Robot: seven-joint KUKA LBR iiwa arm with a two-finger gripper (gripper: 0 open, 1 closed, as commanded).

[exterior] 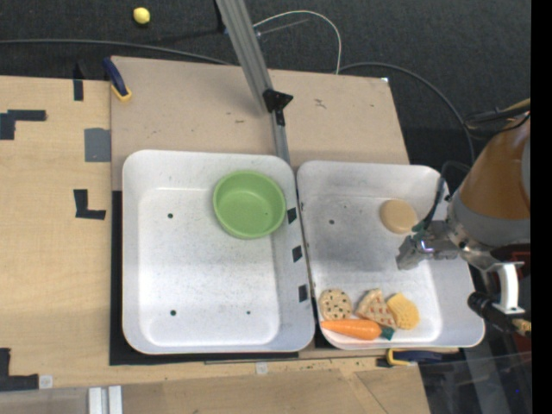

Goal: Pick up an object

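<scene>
Starting in the left bin (pixel 147 231), you have a green bowl (pixel 249 203) sitting upright near its upper right corner. It looks like light, stiff plastic with a smooth wall, so a pinch over the rim should hold better than a squeeze across the outside.

In the right bin (pixel 362 179), along the front edge, lie a round cookie (pixel 335 304), a carrot (pixel 352 328), a wedge-shaped piece (pixel 375 305) and a yellow piece (pixel 403 310), all crowded together and touching or nearly so. They look like small, light toy food; you would probably nudge a neighbour taking any one of them.

Further back sits a tan disc (pixel 398 216), on its own. It looks flat and rigid, so take it across its edges.

The gripper (pixel 414 253) is low over the bin, just beside and in front of the disc. You cannot tell its opening from this angle, and nothing is visibly held.
</scene>
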